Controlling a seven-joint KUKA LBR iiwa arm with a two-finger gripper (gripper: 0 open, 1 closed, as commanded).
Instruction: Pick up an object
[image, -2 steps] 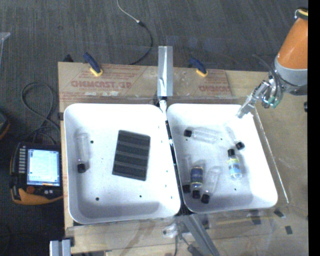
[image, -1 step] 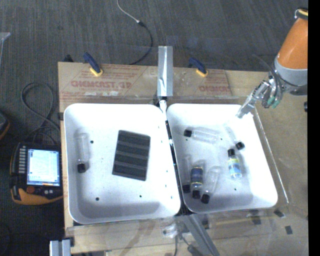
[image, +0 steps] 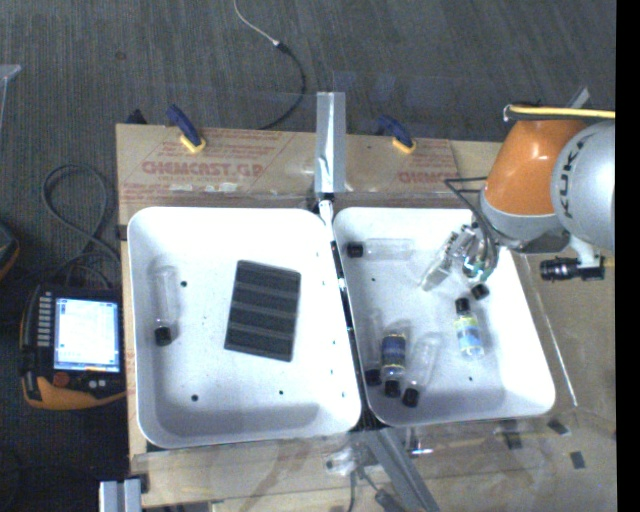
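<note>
My gripper (image: 462, 260) hangs low over the upper right part of the right bin (image: 530, 395), below the orange band of the arm (image: 525, 170). Just under it lie two small black caps (image: 480, 291) and a small clear bottle with a pale label (image: 468, 335). A blue-labelled bottle (image: 393, 352) and a clear vial (image: 424, 362) lie near the bin's front left. Another clear vial with a black cap (image: 380, 247) lies at the back left. I see nothing gripped.
The left bin (image: 145, 400) holds a dark ribbed rectangular pad (image: 263, 309) and a clear tube with a black cap (image: 162, 300). A handheld control pendant (image: 75, 345) lies left of the bench. Two clamps (image: 185, 125) sit at the back edge.
</note>
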